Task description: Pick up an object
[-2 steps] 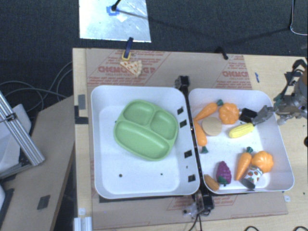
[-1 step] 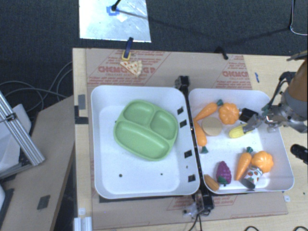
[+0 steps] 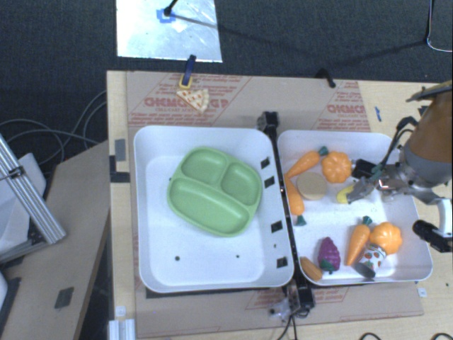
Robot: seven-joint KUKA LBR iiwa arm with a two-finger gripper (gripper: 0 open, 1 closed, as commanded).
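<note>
Yellow, and small — the toy piece [image 3: 345, 193] lies in the right bin [image 3: 425, 261], just left of the end effector [image 3: 362, 188] and touching or nearly touching its tip, its long axis hard to judge — whether anything is gripped I cannot tell.

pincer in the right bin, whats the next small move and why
Probably a short drop straight down: the pincer hovers in the right bin beside a small yellow piece, with the beige disc just left, and nothing visibly held.
</note>
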